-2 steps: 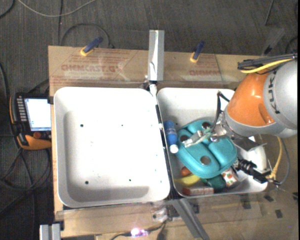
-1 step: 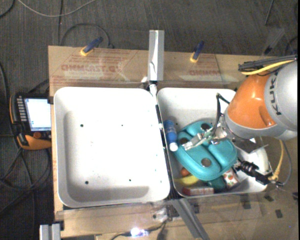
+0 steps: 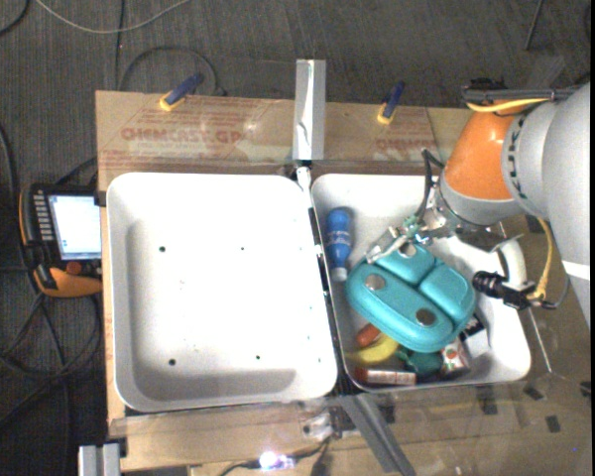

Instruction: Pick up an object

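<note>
Near edge of right white bin (image 3: 516, 365): small red and dark packets (image 3: 456, 358), labels unreadable, yellow rounded piece (image 3: 379, 347). Teal plastic two-lobed toy (image 3: 413, 296) at bin centre. Blue bottle (image 3: 336, 236) by left wall. Gripper (image 3: 409, 234) over toy's far edge; cannot tell finger state. Left white bin (image 3: 218, 286) alongside. Far cardboard (image 3: 183, 135): faint red print, unreadable.

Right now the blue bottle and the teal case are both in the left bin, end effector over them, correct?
Wrong bin. The camera view shows the blue bottle and the teal case in the right bin, not the left bin. The end effector does sit over that right-bin pile, at the case's upper edge.
</note>
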Motion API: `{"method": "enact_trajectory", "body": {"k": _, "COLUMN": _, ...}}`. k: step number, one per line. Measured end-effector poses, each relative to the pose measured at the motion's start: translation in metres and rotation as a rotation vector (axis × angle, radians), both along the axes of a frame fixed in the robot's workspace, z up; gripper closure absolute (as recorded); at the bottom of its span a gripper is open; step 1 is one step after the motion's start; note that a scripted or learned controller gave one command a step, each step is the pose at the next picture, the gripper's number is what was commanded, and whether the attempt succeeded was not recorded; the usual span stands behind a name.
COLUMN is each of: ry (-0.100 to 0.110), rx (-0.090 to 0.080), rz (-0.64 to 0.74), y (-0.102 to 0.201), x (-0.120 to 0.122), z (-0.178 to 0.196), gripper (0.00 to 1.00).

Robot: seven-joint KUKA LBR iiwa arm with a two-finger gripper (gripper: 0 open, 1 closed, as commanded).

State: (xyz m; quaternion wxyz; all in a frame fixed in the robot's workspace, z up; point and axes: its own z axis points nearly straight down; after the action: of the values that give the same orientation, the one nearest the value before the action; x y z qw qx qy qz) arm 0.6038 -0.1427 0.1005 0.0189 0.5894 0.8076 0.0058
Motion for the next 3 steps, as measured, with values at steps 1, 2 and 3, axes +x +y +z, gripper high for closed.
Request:
{"method": "enact_trajectory", "body": {"k": 1, "ry": -0.005, "rx": -0.005, "rz": 0.075, "y": 0.018, "x": -0.012, "z": 0.000, "gripper": 0.00}}
{"method": "enact_trajectory", "body": {"k": 2, "ry": 0.036, "rx": -0.002, "rz": 0.175, "y": 0.022, "x": 0.061, "z": -0.008, "gripper": 0.00}}
{"method": "enact_trajectory", "body": {"k": 3, "ry": 0.037, "rx": -0.005, "rz": 0.179, "y": 0.024, "x": 0.062, "z": -0.002, "gripper": 1.00}}
